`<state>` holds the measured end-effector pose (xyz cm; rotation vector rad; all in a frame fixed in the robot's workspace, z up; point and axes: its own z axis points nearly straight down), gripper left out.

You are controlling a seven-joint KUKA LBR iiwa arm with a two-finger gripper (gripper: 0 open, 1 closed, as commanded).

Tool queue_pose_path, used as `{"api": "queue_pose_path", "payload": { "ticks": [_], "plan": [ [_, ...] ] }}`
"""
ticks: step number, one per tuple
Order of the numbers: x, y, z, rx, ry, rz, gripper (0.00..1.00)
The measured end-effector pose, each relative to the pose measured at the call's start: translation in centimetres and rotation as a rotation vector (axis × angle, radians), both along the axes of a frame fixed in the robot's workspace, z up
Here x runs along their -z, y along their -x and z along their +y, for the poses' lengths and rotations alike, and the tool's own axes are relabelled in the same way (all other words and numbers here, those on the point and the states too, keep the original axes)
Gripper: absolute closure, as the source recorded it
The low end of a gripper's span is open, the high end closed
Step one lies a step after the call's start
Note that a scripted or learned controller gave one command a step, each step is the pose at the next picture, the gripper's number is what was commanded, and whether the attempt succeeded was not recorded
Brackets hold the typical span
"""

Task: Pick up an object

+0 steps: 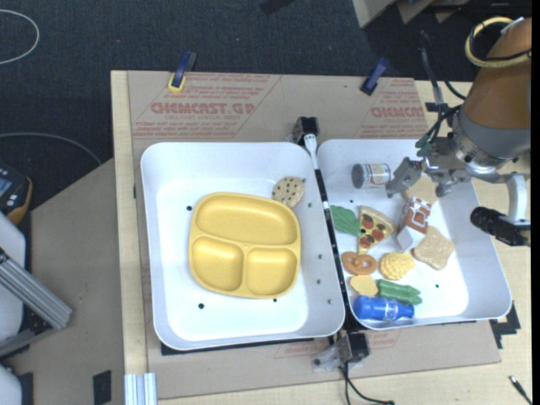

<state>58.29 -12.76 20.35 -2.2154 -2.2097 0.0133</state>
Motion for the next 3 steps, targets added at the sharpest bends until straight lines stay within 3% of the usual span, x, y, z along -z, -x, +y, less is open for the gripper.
{"api": "queue_pose_path", "payload": {
  "ticks": [1,3],
  "plan": [
    [-0.7,-0.3,0.0,-0.003,0.002,-0.014,0.0],
    [8.0,-0.6,-0.3,-0.003,0.001,-0.01,0.0]
  ]
}}
